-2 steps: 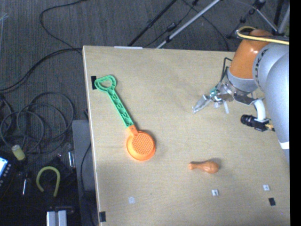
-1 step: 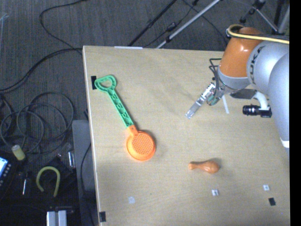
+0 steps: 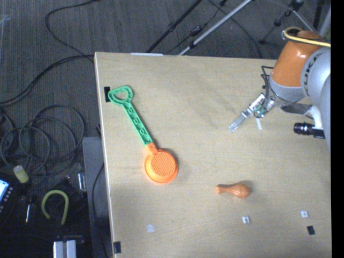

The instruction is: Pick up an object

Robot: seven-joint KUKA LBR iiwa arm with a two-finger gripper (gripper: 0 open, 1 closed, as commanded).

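Observation:
A toy sieve lies on the light wooden bench top [image 3: 204, 85], its green handle [image 3: 135, 119] running from the upper left down to a round orange mesh head [image 3: 160, 166]. A small tan-orange, drumstick-shaped object [image 3: 235, 190] lies on its side toward the lower middle. My gripper [image 3: 247, 124] hangs over the right part of the bench, below the orange wrist band [image 3: 293, 63]. It is open with nothing between its fingers. It sits well above and to the right of the drumstick-shaped object and far from the sieve.
Small square markers [image 3: 245, 219] dot the bench's front right. Left of the bench edge [image 3: 102, 160] the floor holds coiled black cables [image 3: 43, 138] and a green U-shaped item [image 3: 55, 200]. Tripod legs [image 3: 231, 9] stand behind the bench.

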